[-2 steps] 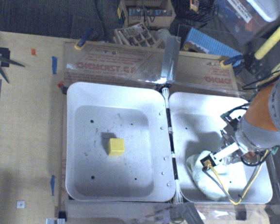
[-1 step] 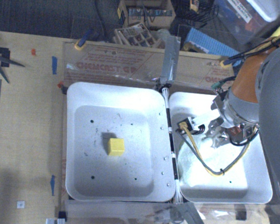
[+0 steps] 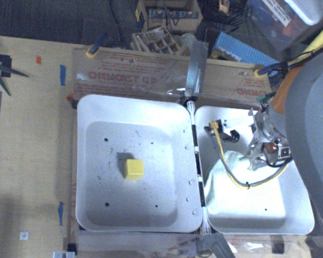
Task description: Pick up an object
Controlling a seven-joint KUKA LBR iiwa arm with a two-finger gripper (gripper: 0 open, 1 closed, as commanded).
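Note:
A small yellow block (image 3: 134,169) lies near the middle of the left bin (image 3: 95,120), resting flat on the floor. My gripper (image 3: 255,161) hangs low over the right bin (image 3: 266,213), near its upper middle, well to the right of the block and across the divider from it. A yellow cable (image 3: 233,174) loops from the gripper's wrist down over the right bin's floor. The large grey arm covers the right bin's far right side.
A raised divider (image 3: 197,157) runs between the two bins. A metal post (image 3: 195,72) stands behind the bins at the centre. Cardboard and clamps line the back edge, and bare wooden bench (image 3: 25,142) lies left of the bins.

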